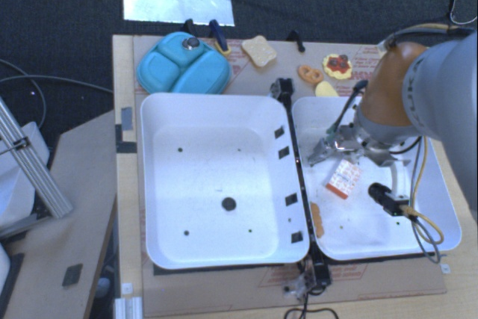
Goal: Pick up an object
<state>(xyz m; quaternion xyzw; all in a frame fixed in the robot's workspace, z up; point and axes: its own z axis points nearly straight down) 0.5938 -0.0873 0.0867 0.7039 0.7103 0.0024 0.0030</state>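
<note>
Gripper (328, 149) sits low in the right white bin (441, 198); I can't tell how its jaws stand. Small red-and-white packet (343, 179) lies just near-right of it, not held. Risk: I close beside the packet and lift nothing.

Both shallow white plastic bins (216, 116) are plain white with small dark dots. The small flat packet (343, 179) is white with red-orange print. Behind them sits a light blue plastic divided tray (183, 67), a tan toast slice (259, 51), and a yellow-and-red round toy (337, 66).
</note>
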